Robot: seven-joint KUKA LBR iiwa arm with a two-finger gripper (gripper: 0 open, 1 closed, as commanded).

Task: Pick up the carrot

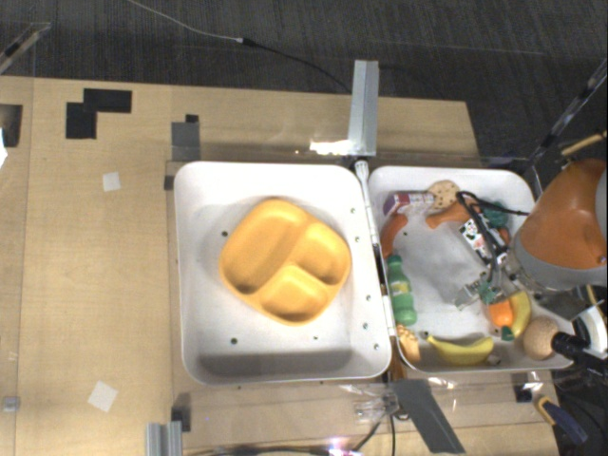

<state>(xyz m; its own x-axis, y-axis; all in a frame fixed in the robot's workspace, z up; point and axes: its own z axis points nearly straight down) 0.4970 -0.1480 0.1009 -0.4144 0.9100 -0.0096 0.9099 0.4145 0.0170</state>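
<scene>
I am looking down on the pale wooden table (85,283) with its two shallow white bins; the left white bin (199,350) is carrying a yellow-orange divided plastic dish (285,259) near its middle; the right white bin (446,264) is crowded along its edges.

The grey arm with the orange band (570,221) is reaching in from the right and hanging over the right bin's right side; its pincer (486,288) is sitting low beside the small orange carrot with a green top (498,312); the carrot is lying near the bin's right wall, just beside a yellow banana-like piece (521,313); I cannot tell how far the pincer is open, nor whether it is touching the carrot.

Other items I am noting in the right bin: a long yellow banana (461,348) along the near wall; a tan rounded piece (539,338) in the near right corner; a green bottle-like item (401,297) against the left wall; a round beige cookie-like piece (442,194) near the far wall.
</scene>
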